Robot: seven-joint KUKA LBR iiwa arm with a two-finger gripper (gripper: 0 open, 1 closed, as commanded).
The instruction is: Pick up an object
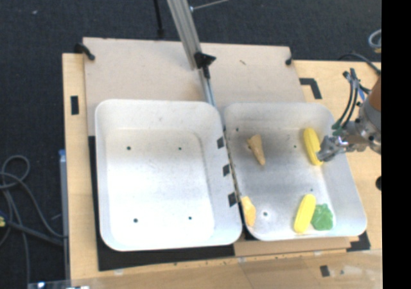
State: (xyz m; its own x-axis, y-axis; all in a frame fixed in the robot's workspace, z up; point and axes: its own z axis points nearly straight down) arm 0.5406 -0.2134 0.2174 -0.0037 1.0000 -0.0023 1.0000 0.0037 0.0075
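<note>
Right now the gripper [329, 150] sits at the right bin's [340, 185] right-hand side, low over the rim area, with the arm [371, 121] coming in from the right edge of the view. Its tip is just beside the upper yellow piece [311, 145], which lies upright-ish along the bin floor near the right wall; whether metal and piece actually touch is unclear. Whether the gripper is spread or pressed together I cannot tell, since its tip is small and blurred, and nothing is visibly pinched in it.

Other things lie in the same bin. A tan cone [257, 149] rests near the middle of the floor, well apart from the gripper. A second yellow piece [304, 212] lies toward the front right corner, touching or just beside a green lump [322, 217] on its right. An orange-yellow piece [248, 211] sits at the front left, against the wall next to the left bin [112, 172].

A slanted aluminium bar [181, 15] rises from between the two bins toward the top of the view. Both bins rest on a wooden bench [148, 69].
</note>
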